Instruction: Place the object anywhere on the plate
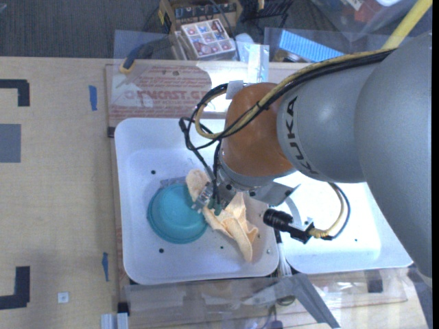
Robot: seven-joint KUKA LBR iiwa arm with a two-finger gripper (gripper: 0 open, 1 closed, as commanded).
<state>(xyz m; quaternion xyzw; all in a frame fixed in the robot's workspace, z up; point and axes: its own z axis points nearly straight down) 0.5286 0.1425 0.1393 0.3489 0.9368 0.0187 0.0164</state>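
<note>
One transfer outstanding: gripper (pixel 214 204) low over yellow cloth (pixel 236 223) beside teal plate (pixel 175 214); grip state indeterminable.

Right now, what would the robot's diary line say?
gripper: over yellow cloth | plate: blue, left bin | cloth beside plate

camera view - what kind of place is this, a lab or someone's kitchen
Most likely a robotics lab or test cell. A big grey arm reaches over two shallow white bins on a taped wooden bench, and boxes lie cluttered on the floor behind.
</note>
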